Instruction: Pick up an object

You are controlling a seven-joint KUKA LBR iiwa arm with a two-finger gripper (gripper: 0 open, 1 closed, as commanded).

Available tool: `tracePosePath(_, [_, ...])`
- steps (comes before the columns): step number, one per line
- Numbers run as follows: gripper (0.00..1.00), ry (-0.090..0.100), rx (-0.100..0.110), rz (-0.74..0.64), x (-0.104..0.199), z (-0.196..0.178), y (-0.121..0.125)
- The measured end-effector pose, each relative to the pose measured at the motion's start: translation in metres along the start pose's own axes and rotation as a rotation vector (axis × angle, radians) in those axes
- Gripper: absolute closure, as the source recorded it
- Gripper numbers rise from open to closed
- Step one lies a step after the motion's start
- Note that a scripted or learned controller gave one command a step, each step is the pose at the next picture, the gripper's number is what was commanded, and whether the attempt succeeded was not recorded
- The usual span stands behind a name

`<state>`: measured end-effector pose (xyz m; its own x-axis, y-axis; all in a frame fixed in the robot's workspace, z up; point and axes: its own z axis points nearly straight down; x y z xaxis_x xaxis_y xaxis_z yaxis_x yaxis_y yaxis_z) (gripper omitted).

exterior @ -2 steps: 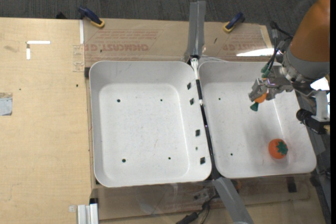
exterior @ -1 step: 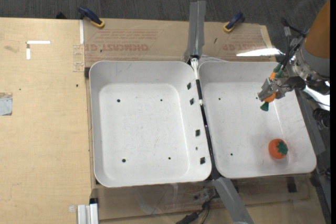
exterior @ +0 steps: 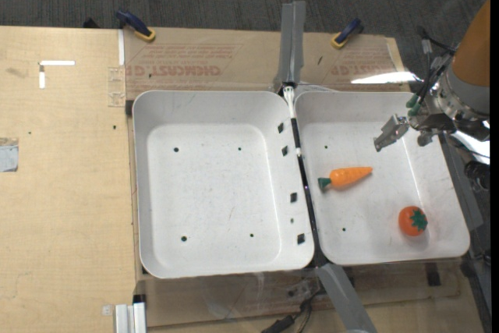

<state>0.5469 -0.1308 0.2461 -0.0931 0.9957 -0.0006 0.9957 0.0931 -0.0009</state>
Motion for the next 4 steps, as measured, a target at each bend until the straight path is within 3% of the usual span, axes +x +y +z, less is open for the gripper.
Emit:
tracePosePath(1, [0.00, 0.001, 0.000, -0.263, 0.036, 0.155, -0.011])
tracePosePath(2, [0.00, 0.000, -0.002, -0.245, 0.014, 0.154, 0.055])
tracePosePath(3, [0.00, -0.002, -0.003, -0.198, -0.019, 0.032, 0.014])
tracePosePath(4, [0.00, 0.001, 0.002, 0.161, 0.030, 0.155, 0.021])
